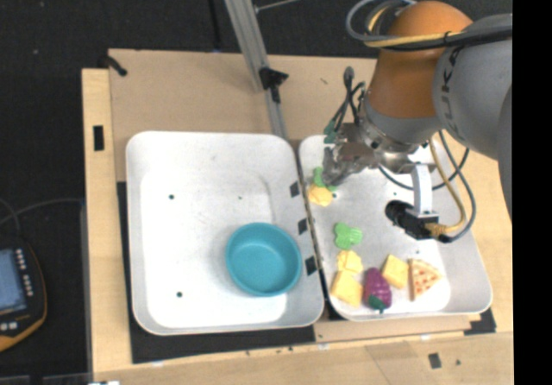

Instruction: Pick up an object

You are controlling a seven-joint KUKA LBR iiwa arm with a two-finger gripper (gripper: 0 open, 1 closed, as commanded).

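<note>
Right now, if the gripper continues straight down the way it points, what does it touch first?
Most likely the small yellow toy at the left edge of the right bin; the gripper hangs just above it, though depth is unclear.

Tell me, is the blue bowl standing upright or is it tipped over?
Upright: the blue bowl in the left bin shows its round opening and inside to the camera.

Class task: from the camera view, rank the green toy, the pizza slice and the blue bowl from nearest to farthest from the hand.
Measured from the hand:
1. Green toy, right bin, just below the hand.
2. Blue bowl, left bin, lower part.
3. Pizza slice, right bin, lower right corner.
</note>
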